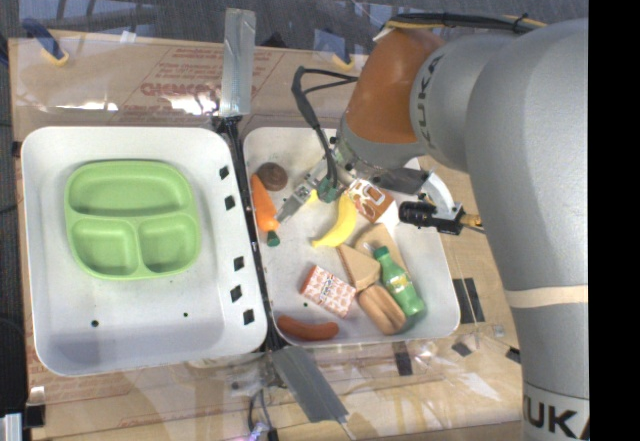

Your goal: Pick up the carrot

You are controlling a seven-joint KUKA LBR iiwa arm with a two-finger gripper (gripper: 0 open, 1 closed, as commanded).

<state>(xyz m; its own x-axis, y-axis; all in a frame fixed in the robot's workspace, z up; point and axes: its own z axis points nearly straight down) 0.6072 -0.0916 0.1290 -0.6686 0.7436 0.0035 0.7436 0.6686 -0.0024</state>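
Item, carrot (263, 208): you find it lying lengthwise against the left wall of the right bin (438, 259), just left of the gripper (297, 201), whose fingers look parted a little with nothing between them. Risk: that wall may block one finger, so your close could nudge the carrot rather than seize it. Nearby: a brown ball (271, 175) beyond the fingertips, a banana (340, 222) on the wrist side.
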